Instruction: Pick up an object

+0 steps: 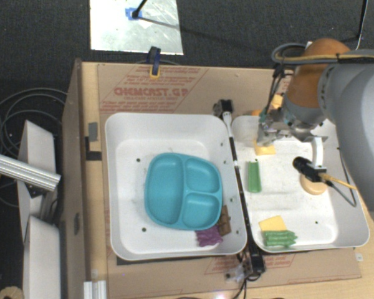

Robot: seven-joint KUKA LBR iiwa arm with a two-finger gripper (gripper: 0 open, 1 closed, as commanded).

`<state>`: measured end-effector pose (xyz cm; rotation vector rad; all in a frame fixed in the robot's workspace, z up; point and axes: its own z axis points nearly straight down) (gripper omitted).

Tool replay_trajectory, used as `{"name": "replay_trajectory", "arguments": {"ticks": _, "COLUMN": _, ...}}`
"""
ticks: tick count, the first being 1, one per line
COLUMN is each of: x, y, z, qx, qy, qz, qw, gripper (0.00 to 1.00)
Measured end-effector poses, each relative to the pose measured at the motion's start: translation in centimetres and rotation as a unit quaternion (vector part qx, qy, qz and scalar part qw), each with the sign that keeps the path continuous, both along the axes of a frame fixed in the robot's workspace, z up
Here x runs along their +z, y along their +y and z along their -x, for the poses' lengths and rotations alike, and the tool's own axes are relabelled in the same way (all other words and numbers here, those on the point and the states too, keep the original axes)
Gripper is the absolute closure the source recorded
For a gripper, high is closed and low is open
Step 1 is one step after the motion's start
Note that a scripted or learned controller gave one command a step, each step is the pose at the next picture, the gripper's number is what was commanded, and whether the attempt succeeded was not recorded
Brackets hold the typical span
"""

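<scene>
While at the right bin's (352,232) far edge, the claw (266,134) hovers.

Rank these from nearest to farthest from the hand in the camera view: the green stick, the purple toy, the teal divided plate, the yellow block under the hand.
Measured from the hand:
1. Yellow block, right bin, directly below the hand.
2. Green stick, right bin, by the divider.
3. Teal divided plate, middle of the left bin.
4. Purple toy, left bin's near edge.
</scene>
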<state>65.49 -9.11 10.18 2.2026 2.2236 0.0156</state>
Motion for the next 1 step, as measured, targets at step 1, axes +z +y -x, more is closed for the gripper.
{"name": "replay_trajectory", "arguments": {"ticks": 1, "x": 2.91, "y": -3.49, "z": 4.9, "qx": -0.006, "qy": 0.007, "qz": 0.0, "qw": 1.0, "gripper": 1.0}}
